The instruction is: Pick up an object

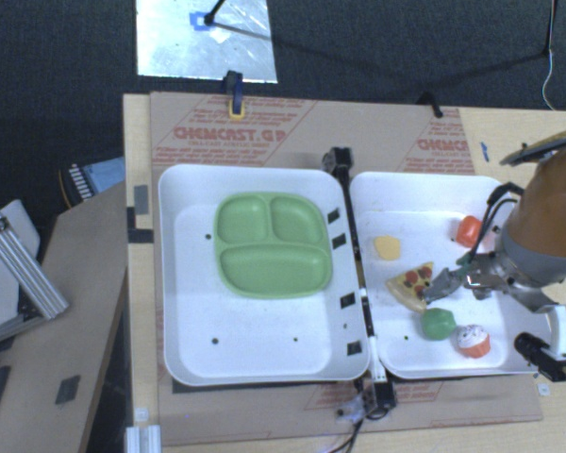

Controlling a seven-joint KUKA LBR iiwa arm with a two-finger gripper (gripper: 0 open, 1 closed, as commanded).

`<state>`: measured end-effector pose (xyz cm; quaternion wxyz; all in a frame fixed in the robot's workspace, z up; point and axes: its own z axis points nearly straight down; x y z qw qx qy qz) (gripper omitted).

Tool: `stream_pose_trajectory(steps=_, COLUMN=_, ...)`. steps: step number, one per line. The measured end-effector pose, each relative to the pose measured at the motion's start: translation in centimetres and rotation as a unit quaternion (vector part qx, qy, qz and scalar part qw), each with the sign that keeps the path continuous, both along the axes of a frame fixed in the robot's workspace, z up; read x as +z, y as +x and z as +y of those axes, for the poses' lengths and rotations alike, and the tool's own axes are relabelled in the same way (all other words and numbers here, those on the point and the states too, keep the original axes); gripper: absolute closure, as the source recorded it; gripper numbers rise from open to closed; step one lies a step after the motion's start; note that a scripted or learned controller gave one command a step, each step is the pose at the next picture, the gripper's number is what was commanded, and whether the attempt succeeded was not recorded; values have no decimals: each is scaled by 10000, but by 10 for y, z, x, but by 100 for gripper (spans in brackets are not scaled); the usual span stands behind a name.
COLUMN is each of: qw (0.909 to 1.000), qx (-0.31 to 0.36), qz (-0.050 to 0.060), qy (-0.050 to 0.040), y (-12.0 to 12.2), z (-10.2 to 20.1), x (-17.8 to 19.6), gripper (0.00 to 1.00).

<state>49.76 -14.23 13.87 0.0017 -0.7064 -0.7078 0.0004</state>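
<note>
The grey two-finger jaws (441, 285) reach in from the right over the right-hand shallow white bin (410, 189), their tips low and pointing left. They sit right at the edge of a toy pizza slice with red and green toppings (410, 285), touching or almost touching its right side; whether the fingers are spread or closed cannot be made out, and no object is seen between them. Behind them the grey arm with its orange band (553, 217) covers the bin's right side.

Just below the jaws lies a small round green toy (439, 324), and beside that, to the right, a small white and red cupcake-like toy (473, 342) near the bin's front wall. Above the pizza slice, slightly left, rests a small pale yellow lump (388, 247). Further right, near the arm's black cable, an orange-red toy (469, 229) is partly hidden.

The left-hand shallow white bin (184, 333) holds a light green plastic tray with three compartments (273, 244), lying flat near its middle. A black clip strip (351, 253) joins the two bins. Both stand on a brown cardboard sheet with red lettering (236, 130) laid over the pale wooden surface (137, 140).
</note>
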Motion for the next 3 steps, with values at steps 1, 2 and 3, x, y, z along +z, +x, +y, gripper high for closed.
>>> stream_pose_trajectory(steps=1, qw=10000, qx=-1, qz=-12, qy=4, y=1, z=1, x=-50, gripper=0)
stream_pose_trajectory(steps=2, qw=10000, qx=0, qz=-25, qy=-10, y=1, z=0, x=-39, gripper=100)
stream_pose_trajectory(steps=3, qw=10000, qx=9, qz=-53, qy=-20, y=2, z=-1, x=25, gripper=100)
